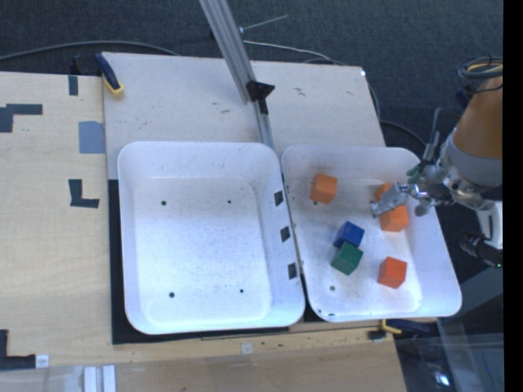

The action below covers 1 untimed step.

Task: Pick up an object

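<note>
**Gripper low over the right bin, among the orange blocks**

From the overhead camera, what lies nearest us is the front rim of the right bin, and just inside it an orange block sitting below the gripper, apart from it. We see the gripper reaching in from the right, low over the bin floor. Directly beneath its tip is a second orange block, touching or nearly touching it; a sliver of another orange piece peeks out just above the tip. We cannot tell how far the fingers are apart, nor whether anything sits between them.

To the gripper's left, a little lower, a blue block leans against a green block. Further left and slightly above, an orange cube stands alone. Well beyond that lies the left bin.

We judge the step in hand to be the descent or the close on the orange block under the tip. The next move calls for a firm close centred on that block, then a straight lift; an off-centre bite could nudge it aside.
</note>
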Tool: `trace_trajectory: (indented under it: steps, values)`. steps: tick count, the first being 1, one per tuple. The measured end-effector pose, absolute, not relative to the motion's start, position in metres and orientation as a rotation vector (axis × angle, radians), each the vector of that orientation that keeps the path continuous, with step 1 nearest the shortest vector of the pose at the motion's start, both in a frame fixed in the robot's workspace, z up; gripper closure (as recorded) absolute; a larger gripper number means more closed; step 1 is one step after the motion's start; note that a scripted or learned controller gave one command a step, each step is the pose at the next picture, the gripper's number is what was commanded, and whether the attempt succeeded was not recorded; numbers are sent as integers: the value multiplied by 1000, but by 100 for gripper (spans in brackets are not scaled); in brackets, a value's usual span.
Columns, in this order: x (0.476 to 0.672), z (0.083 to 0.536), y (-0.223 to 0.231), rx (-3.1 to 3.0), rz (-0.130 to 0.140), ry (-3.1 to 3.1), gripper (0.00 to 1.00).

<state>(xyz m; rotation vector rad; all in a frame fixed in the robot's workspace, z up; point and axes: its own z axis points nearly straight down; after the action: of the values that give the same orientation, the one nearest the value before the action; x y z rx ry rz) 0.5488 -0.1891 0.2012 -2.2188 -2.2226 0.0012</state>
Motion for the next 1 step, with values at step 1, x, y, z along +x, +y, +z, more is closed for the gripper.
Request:
trace_trajectory:
  steps: [1]
  values:
    - [563,143,-123,-2208,3,-2224,0]
